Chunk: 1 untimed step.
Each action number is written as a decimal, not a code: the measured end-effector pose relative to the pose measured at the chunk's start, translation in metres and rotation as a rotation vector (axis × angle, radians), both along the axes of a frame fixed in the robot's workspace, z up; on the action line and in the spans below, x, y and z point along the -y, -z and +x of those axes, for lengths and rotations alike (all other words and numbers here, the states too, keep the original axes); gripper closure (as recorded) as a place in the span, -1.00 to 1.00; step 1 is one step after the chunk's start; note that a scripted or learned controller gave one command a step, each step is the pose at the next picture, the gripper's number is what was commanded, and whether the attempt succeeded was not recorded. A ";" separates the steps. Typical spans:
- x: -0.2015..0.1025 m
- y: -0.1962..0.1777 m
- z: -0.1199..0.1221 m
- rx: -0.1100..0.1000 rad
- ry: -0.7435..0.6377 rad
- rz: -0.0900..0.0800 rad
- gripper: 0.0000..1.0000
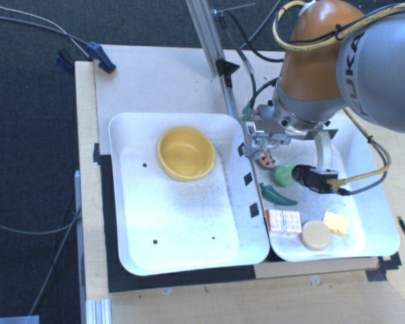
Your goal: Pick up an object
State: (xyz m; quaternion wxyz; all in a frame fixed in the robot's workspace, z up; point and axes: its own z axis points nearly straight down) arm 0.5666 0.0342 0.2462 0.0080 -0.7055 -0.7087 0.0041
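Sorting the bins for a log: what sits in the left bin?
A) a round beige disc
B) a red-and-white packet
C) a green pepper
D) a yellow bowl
D: the yellow bowl rests in the left bin, while the other small items lie in the right bin.

A pale bench bears two white bins side by side.

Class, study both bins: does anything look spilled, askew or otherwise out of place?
Mostly tidy. The yellow bowl sits upright, alone in the left bin. Fine dark specks dust that bin's floor around and below the bowl, like scattered grit. The small items in the right bin lie loose, with nothing tipped or broken.
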 end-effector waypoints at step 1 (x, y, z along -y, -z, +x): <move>-0.043 -0.006 -0.033 -0.001 -0.001 0.000 1.00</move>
